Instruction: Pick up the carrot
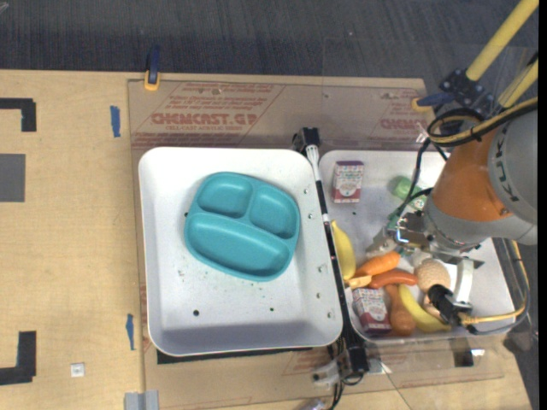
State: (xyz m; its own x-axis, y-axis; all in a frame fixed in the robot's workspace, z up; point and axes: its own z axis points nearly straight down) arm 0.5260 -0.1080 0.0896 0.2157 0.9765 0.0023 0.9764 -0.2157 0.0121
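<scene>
The carrot (382, 266) is seen lying in the right bin (376, 165), roughly crosswise, in the middle of a crowded pile. A banana (343, 248) lies just to its left along the bin's inner wall, a second banana (417, 307) lies below it, and a small carton (370, 306) sits just below the carrot's left end. A pale round object (432, 274) is found just to the carrot's right, and another small carton (348, 180) and a green item (400, 186) rest further up the same bin.

The arm (468, 186) is lowered over the right side of this bin, and the end effector (408, 231) is placed just above and to the right of the carrot, very near it. Whether it is open or closed cannot be told, because the wrist and cables cover it from this angle. No contact with the carrot can be confirmed, and the carrot appears to rest on the pile rather than being lifted.

The left bin (171, 254) holds a teal divided plate (242, 225) and is not involved in the task.

The task is judged to be at the approach or grasp stage: the reach into the correct bin is made, but the grip and the lift remain to be done. The tight crowding of neighbouring items is judged a risk for a clean grip.
</scene>
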